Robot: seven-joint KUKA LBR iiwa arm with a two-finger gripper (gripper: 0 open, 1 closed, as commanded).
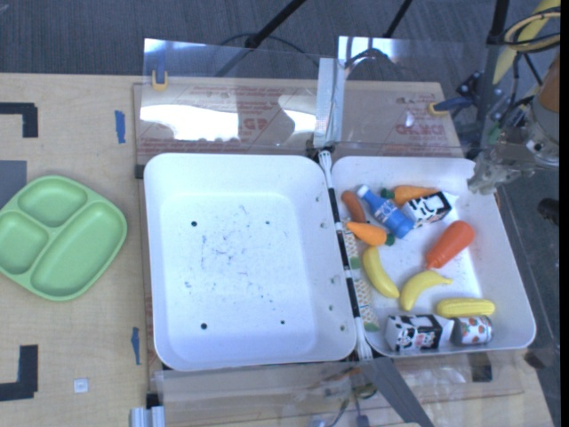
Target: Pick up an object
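Pale wooden table [71, 105] carries two shallow white plastic bins side by side, with dark carpet beyond. No one object is named as the target, so any piece of the toy heap in the right-hand bin [511, 278] qualifies: a large orange plastic carrot [451, 243] lies nearest the bin's middle, with two curved yellow plastic bananas [380, 272] [423, 286] just beside it. Near the far wall, a blue plastic bottle [389, 213] touches a black-and-white cow-patterned carton [428, 209]; a second cow carton [413, 334] and a small red-and-white can [472, 330] stand against the near wall. They lie scattered at odd angles, probably tipped in loosely. Over the bin's far right corner hangs the grey metal hand [487, 178], blurred; whether its fingers are apart or together I cannot tell, and it seems to carry nothing. Left of this, the other white bin [169, 194] shows only scuffs, and a green divided plate [59, 236] sits well apart.
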